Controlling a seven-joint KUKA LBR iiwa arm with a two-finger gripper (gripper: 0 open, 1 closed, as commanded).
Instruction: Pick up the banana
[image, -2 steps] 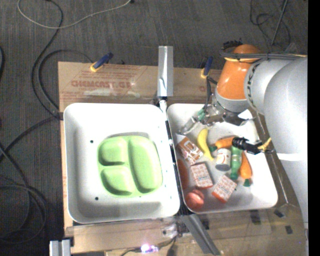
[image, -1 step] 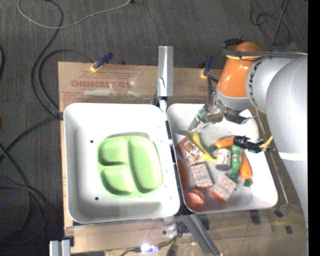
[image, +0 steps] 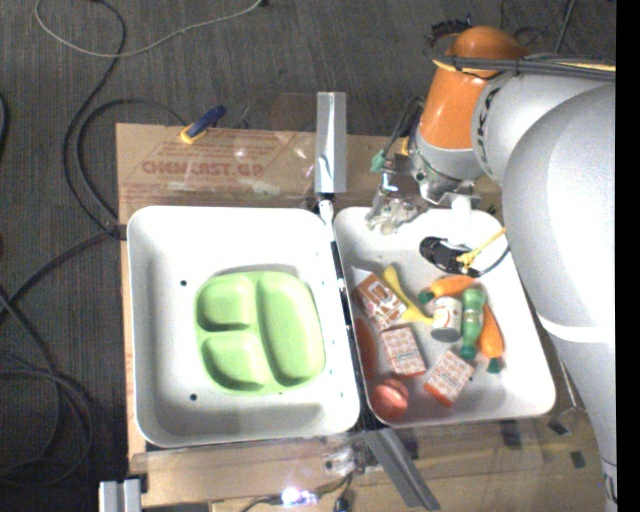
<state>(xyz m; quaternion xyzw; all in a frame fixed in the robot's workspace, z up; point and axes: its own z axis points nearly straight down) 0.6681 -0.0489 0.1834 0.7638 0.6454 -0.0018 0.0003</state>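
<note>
The banana (image: 404, 296) is a small yellow toy lying in the right bin (image: 520, 395), slanting between a printed snack box (image: 379, 299) and a small can (image: 447, 318). My gripper (image: 391, 214) hangs over the back left corner of that bin, above and behind the banana and apart from it. Its fingers point down, stand open, and have nothing between them.
Around the banana lie two carrots (image: 455, 285) (image: 491, 338), a green vegetable (image: 472, 304), two more boxes (image: 401, 350) (image: 448, 376) and a red fruit (image: 392, 397). The left bin (image: 160, 240) holds a green divided plate (image: 262, 330). The arm's bulk covers the right side.
</note>
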